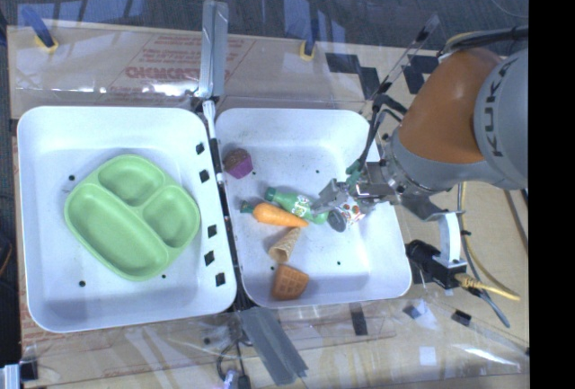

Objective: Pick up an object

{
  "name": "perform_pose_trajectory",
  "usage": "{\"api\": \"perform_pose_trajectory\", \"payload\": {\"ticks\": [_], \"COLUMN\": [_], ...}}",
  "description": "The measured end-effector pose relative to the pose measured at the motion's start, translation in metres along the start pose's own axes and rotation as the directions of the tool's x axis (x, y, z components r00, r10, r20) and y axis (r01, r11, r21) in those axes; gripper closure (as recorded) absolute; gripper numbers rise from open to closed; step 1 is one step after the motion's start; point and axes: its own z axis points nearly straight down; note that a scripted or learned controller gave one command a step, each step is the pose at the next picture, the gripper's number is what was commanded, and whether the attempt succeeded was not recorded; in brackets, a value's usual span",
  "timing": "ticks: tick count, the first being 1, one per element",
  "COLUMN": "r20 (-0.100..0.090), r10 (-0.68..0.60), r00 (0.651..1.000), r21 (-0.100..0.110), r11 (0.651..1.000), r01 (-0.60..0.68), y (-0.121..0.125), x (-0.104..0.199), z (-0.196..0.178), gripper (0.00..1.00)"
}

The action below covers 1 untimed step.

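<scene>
1. Nearest my camera I count one orange-brown waffle-textured piece lying in the front of the right bin, below and to the left of the jaws, well apart from them.
2. Just above it lies one tan cone, tilted, closer to the jaws but still to their lower left.
3. I see one gripper low over the right bin, at the end of the grey arm with its orange band. I cannot tell whether the jaws are spread or pressed together; the metal parts blur into each other there.
4. One small round piece with red marks sits just under the jaws, touching or nearly touching them; I cannot tell whether it is pinched.
5. One toy carrot lies directly left of the jaws, near them.
6. One green bottle lies just above the carrot, its right end just beside the jaws.
7. One dark purple round object sits further off, up and to the left of the jaws, by the bin's left wall.
8. I count two white bins. The left bin, far left of the jaws, holds one green divided plate with three compartments.
</scene>
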Motion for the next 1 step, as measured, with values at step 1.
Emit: {"api": "perform_pose_trajectory", "payload": {"ticks": [1], "r20": [0.000], "r10": [0.089], "r00": [0.996], "r21": [0.002], "r11": [0.996], "r01": [-0.089], "y": [0.0171], "x": [0.0228], "z": [0.0894], "gripper": [0.00]}}
